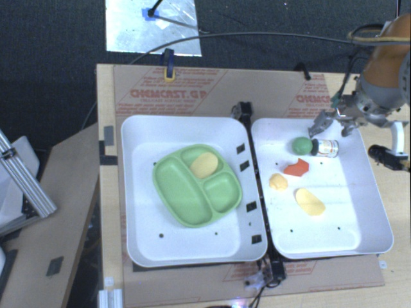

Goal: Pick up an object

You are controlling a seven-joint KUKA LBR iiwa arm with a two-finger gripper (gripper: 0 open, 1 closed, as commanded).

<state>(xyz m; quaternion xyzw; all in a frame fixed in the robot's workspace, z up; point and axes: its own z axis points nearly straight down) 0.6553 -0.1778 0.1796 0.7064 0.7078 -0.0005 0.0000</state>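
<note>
Left bin (138, 191): one green divided plate (192, 197) is held in it, and one pale yellow piece (205, 165) is seen lying in the plate's upper compartment.

Right bin (369, 201): five loose things are counted, namely one green ball (301, 145), one small white jar (325, 148), one orange-red piece (297, 168), one small yellow lump (277, 182) and one larger yellow oval (310, 202).

Candidate for the pick: no single object is named by the task; the green ball and the white jar are judged the likeliest, since they are nearest the gripper.

Position of the candidates: both are found in the upper part of the right bin, touching or just beside each other, ball to the left, jar to the right.

Key relation: the pair is placed just below and slightly left of the gripper (332, 123), so a short descent is judged to be what the coming move calls for.

Long axis: the jar is seen lying on its side, its length running roughly left to right; the ball has no long axis.

Gripper state: two fingers are seen spread apart above the pair, with nothing between them.

Arm (385, 69): one only, entered from the right edge, so no choice of nearer arm is to be made.

Risk: because ball and jar are so close, one may be knocked aside when the other is closed on.
</note>
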